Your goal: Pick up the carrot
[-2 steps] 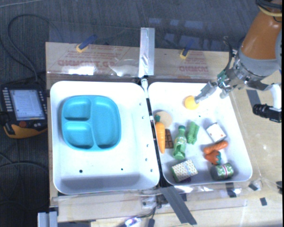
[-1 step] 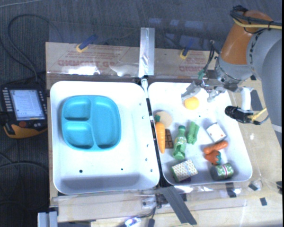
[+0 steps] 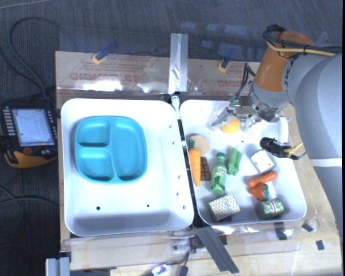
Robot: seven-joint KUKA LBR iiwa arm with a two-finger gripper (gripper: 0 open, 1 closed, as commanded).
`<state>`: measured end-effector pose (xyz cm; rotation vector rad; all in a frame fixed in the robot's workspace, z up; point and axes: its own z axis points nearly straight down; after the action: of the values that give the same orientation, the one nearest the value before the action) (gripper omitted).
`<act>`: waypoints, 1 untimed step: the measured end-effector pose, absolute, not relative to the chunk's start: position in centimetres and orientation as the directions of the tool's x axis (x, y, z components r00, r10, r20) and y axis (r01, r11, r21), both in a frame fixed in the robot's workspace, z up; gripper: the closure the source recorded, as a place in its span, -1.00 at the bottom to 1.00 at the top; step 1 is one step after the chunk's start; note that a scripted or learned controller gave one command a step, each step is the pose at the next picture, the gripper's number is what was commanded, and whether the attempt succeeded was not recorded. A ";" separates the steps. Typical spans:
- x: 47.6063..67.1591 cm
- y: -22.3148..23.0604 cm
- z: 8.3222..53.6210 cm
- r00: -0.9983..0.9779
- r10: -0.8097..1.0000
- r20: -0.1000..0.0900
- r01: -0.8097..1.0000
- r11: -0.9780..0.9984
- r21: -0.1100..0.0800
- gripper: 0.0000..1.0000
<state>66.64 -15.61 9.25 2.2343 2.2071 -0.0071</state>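
Currently two-finger gripper (image 3: 237,115) at right bin's (image 3: 296,183) far end, fingers spread, straddling small yellow object (image 3: 230,125); long orange carrot (image 3: 194,163) lies left and nearer, lengthwise along divider.

One fixed overhead camera, slanted down, both bins (image 3: 126,223)

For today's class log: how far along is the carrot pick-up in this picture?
Done: nothing yet. The carrot lies in the right bin, against its left wall. In hand: the gripper is at the bin's far end, by a yellow item, well away from the carrot. Left: move to the carrot, grasp it, lift.
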 end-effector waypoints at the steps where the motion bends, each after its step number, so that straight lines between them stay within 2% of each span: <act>1: 66.4 -15.7 8.8 0.067 0.998 -0.001 0.998 -0.067 0.007 -1.00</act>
<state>66.38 -15.68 8.81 2.2905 2.1414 0.0060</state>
